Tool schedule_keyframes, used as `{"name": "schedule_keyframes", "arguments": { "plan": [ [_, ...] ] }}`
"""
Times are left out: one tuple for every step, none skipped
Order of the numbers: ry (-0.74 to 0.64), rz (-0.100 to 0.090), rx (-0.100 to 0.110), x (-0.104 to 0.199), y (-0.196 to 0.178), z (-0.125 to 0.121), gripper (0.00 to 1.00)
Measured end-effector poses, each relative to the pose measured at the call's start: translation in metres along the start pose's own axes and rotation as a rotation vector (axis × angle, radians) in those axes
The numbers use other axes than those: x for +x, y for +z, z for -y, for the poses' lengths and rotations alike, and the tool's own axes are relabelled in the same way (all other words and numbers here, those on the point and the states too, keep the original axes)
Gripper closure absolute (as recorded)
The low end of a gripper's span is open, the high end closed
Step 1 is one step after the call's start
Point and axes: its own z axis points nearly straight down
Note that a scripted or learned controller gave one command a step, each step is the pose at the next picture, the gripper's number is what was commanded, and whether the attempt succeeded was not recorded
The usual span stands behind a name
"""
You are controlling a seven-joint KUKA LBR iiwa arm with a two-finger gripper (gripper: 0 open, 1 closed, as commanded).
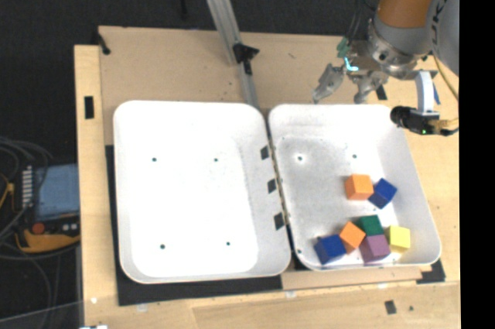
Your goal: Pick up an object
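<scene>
So: blocks in right bin [309, 126], gripper [346, 86] up above bin's far edge, nothing in it.
Orange cube [358, 186] touching blue cube [383, 193] mid-bin; cluster at near edge w/ blue cube [330, 248], orange block [353, 234], green block [371, 224], purple cube [375, 248], yellow cube [400, 238]. Gripper fingers spread wide, well apart from blocks. Left bin [128, 165] beside it on counter [155, 64].

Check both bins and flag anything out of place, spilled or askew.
Nothing stands out. All seven blocks sit inside the right bin: an orange block and a blue block touching mid-bin, the other five clustered at its near edge. The gripper hangs above the far rim.
</scene>
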Motion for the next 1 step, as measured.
{"name": "schedule_keyframes", "arguments": {
  "plan": [
    [-0.001,0.002,-0.005,-0.0006,-0.0032,-0.0006,0.00]
  ]
}}
